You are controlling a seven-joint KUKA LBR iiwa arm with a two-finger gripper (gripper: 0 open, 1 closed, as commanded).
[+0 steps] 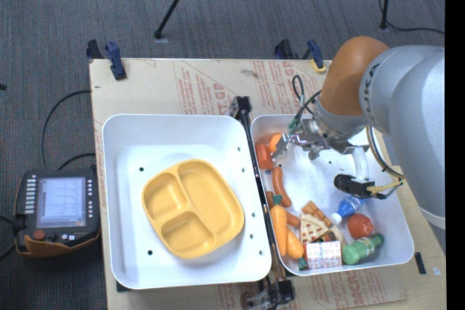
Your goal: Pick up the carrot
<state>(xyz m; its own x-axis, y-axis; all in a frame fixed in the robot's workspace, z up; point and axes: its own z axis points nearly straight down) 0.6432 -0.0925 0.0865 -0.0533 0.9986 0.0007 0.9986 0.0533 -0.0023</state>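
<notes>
The claw [285, 144] hangs over the right bin's [392, 218] far left corner; I cannot tell its state. The carrot [280, 226] lies by the near left edge.

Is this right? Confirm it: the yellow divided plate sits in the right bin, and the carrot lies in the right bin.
Not quite. The camera view shows the yellow divided plate in the left bin; the carrot does lie in the right bin.

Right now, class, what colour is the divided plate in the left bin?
Yellow divided plate, clearest in the camera view.
</notes>
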